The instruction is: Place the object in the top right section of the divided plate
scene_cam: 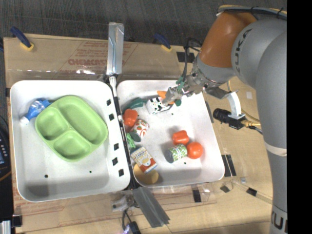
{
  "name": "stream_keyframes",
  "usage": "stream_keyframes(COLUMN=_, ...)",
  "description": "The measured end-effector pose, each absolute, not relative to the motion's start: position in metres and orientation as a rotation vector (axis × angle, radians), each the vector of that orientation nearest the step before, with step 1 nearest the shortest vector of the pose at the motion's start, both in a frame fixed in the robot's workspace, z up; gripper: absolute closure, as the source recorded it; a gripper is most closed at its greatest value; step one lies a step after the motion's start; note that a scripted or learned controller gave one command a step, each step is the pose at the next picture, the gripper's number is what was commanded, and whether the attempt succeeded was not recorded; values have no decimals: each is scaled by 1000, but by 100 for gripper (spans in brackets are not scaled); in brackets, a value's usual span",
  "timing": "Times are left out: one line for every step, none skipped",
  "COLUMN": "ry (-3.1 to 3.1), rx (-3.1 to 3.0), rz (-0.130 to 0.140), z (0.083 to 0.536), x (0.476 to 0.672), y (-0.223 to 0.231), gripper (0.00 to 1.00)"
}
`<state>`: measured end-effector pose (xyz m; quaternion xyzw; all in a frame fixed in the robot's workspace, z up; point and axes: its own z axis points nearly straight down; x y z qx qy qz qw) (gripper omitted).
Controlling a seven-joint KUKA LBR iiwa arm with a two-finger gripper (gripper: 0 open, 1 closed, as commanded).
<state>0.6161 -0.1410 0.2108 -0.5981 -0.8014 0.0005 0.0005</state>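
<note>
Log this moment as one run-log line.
gripper: over right bin, at black-and-white toy | grasp: cannot tell | green divided plate: left bin, sections bare | placement: not yet done

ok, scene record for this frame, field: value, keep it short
plate: green divided plate in the left bin, all three sections bare
beside plate: blue item at its upper left edge
gripper: over the upper part of the right bin, at a small black-and-white toy
grasp: cannot tell
right bin contents: red tomato, green can, small carton, other toy foods
</note>
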Motion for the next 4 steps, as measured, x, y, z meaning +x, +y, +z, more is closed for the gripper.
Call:
stream_keyframes(ry=-2521, rx=-1872, rz=3, z=221, x=617, y=-140, gripper=100)
stream_keyframes(ry=-2800, rx=-1416, rz=4, z=191, x=553, y=-19, gripper=100)
stream_keyframes(ry=-2910, rx=-1194, rz=0, z=335, x=539, y=-31, gripper=100)
stream_keyframes(ry=-3014, rx=-900, rz=-1, z=431, x=485, y=41, gripper=100)
